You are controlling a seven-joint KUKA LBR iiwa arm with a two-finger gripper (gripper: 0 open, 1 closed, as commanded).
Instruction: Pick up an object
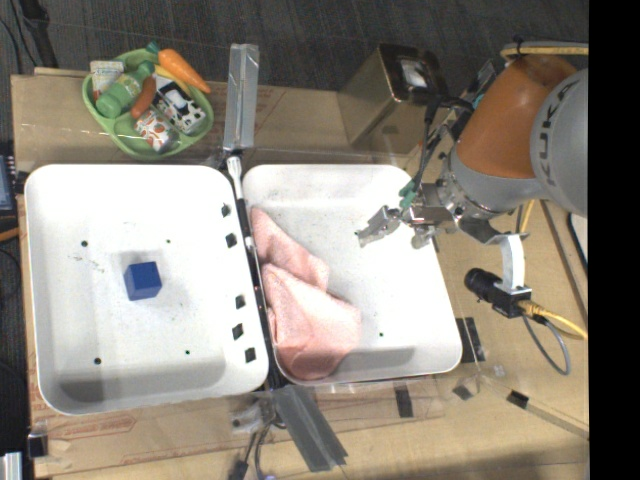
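A blue cube (143, 279) sits in the left bin (60, 208), left of its middle. A crumpled pink cloth (298, 303) lies along the left side of the right bin (400, 348). My gripper (374, 229) hangs over the right bin's upper right part, to the right of the cloth and apart from it. Nothing shows between its fingers, and whether they stand open or shut is unclear.
A green bowl (110, 128) of toy food stands on the bench beyond the left bin. A brown box (385, 93) stands behind the right bin. The grey and orange arm (520, 128) comes in from the right.
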